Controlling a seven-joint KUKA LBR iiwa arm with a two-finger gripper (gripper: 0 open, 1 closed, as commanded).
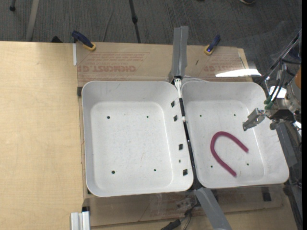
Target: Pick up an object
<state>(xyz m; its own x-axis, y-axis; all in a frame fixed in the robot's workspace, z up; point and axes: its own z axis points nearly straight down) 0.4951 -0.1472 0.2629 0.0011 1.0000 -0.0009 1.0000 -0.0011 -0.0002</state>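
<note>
Claw (261,119) of mine hangs over the right bin's (211,87) far right side, carrying nothing (whether its tips are spread or pressed together, I cannot tell). Apart from it, toward the bin's middle, lies a curved magenta hook (226,150), flat on the floor.

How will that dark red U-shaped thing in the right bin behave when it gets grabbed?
The U-shaped piece is thin and lies flat on the right bin, so it is probably light and unlikely to roll. Its smooth curve suggests a bendy cord or tube that may droop. It might slide when nudged.
</note>
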